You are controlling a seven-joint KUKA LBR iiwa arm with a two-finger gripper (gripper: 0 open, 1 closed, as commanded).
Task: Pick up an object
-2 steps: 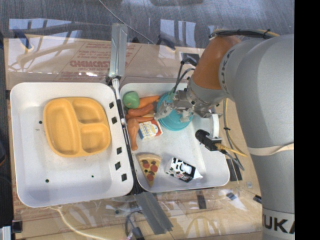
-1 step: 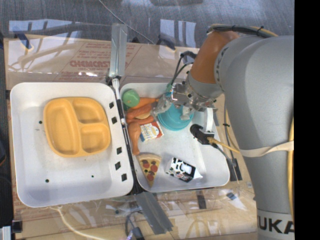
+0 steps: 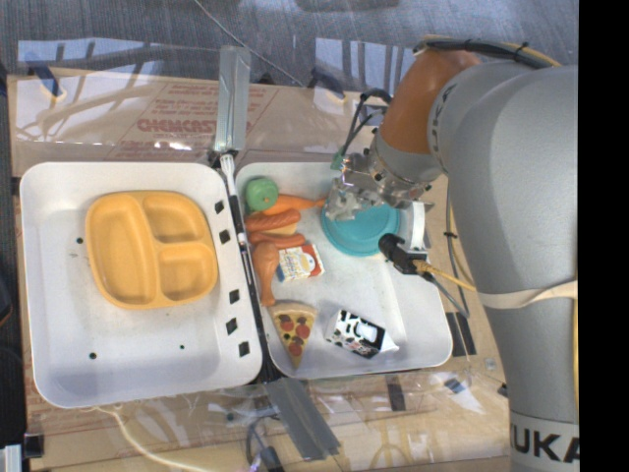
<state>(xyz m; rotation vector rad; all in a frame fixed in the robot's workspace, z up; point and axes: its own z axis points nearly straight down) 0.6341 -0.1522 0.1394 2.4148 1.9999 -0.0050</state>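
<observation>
camera view: the claw (image 3: 346,201) sits over the teal bowl (image 3: 362,232) in the right bin (image 3: 432,347). i cannot tell its state. grip the rim squarely, then lift straight.

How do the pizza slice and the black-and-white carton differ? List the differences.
Colour: the pizza slice is tan and yellow with red spots; the black-and-white carton has cow-like patches.
Shape: the pizza slice is a flat wedge; the carton is a boxy block lying on its side.
Place: the pizza slice lies by the left wall of the right bin; the carton lies to its right, nearer the middle.
Shared: both lie at that bin's near end, apart from the hand.
</observation>
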